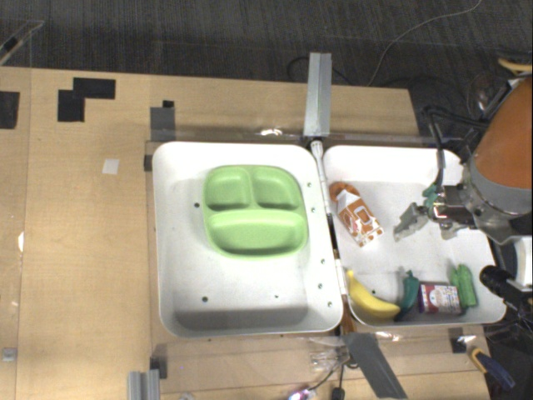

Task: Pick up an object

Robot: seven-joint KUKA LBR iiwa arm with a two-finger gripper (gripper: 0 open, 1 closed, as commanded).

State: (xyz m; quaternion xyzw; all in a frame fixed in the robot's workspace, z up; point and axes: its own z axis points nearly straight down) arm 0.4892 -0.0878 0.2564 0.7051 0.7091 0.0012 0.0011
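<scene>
The orange-and-white printed pouch (356, 215) lies flat in the left part of the right-hand shallow white bin (391, 161), close to the divider, its long side running from far-left to near-right. My two-finger gripper (425, 221) hangs just to its right, over bare bin floor, with the fingers spread apart and nothing between them; one grey finger (409, 221) points toward the pouch without touching it. Nearer the front edge of the same bin lies a yellow banana (369, 297), at the near-left corner. Beside it, to the right, sits a dark teal plastic piece (410, 293), touching or almost touching a small bottle with a dark red label (439, 297) lying on its side, and further right a green cylindrical piece (464, 285). In the left-hand shallow white bin (179, 248) rests a light green plastic tray with three compartments (253, 209), well apart from everything in my bin
</scene>
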